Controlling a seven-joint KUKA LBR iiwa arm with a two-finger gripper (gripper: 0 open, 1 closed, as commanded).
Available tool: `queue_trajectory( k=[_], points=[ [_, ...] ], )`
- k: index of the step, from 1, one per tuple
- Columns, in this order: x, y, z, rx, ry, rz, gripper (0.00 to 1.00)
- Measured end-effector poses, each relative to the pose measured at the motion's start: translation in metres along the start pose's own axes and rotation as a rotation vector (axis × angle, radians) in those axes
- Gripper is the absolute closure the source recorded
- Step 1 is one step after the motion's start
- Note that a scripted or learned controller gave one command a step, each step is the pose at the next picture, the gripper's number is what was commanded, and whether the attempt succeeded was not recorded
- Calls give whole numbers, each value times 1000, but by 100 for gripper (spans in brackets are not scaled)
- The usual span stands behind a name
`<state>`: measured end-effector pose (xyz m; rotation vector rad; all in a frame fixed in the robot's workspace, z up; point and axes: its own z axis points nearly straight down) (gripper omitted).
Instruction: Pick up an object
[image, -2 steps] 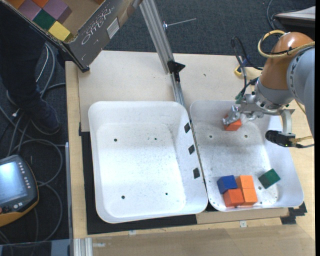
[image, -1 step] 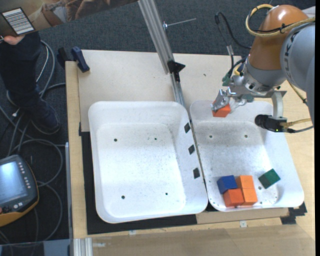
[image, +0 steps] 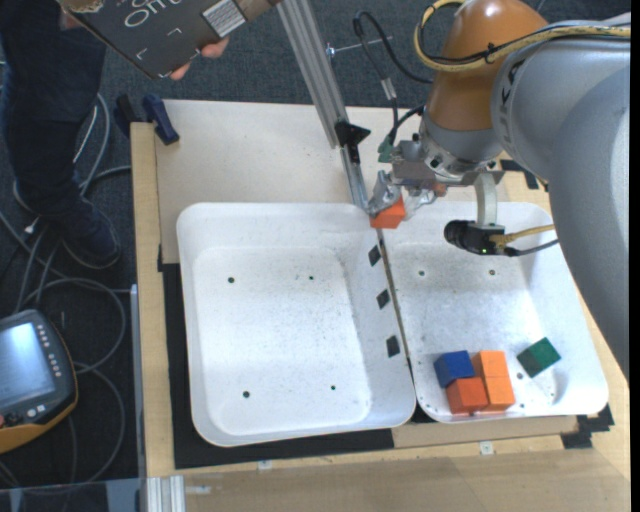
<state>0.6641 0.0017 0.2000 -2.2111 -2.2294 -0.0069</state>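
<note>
Presently, as catalogued from the camera view:

- Gripper (image: 392, 203): seen raised above the far end of the seam between the two bins, below the arm's orange band (image: 478, 45). An orange block (image: 389, 213) is seen at the fingertips; the gripper is judged to be closed on it, though the contact itself is small and partly hidden.
- Orange block: located at the gripper tips, over the far rim where the bins meet, apparently lifted off the bin floor. It is judged to be a light, rigid cube with flat, fairly smooth faces; hold is best taken across two opposite faces, squarely, since a corner grip could let it twist out.
- Right bin (image: 560, 290): a blue block (image: 453, 366), two orange blocks (image: 481, 383) touching it, and a green block (image: 539, 356) just beside them are held in the near corner.
- Left bin (image: 200, 230): white, speckled, shallow.
- Bench (image: 250, 150): pale board bearing both bins.
- Task progress: the pick is judged to be achieved or nearly so, provided the grasp is secure.
</note>
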Motion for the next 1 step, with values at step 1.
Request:
queue_trajectory(
  k=[1],
  points=[
    [81, -42, 1, 8, 0, -1, 100]
  ],
)
